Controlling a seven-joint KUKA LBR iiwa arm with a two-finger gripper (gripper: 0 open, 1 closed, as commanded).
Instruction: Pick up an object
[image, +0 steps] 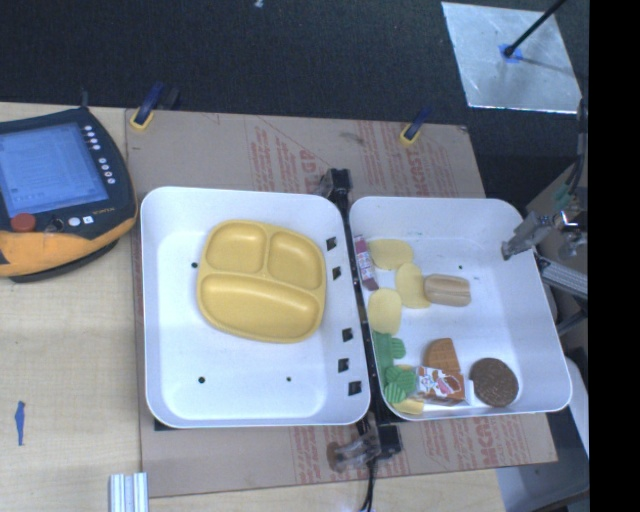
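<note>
The right bin (520, 300) holds several small items along its left and front sides. Pale yellow pieces (400, 282) lie next to a tan roll (447, 290) and a dark red stick (364, 262). Toward the front lie a green piece (390, 365), an orange wedge (441, 355), a red-and-white packet (440, 386) and a brown round cookie (494, 381). My gripper (527, 237) hangs as a grey shape over the bin's right rim, apart from all the items, with nothing seen in it.
A yellow divided plate (265, 280) lies in the left bin (170, 370). A teach pendant (55, 190) rests on the bench at the far left. Yellow-and-blue clamps (148, 105) (415, 128) pin the cardboard sheet behind the bins.
</note>
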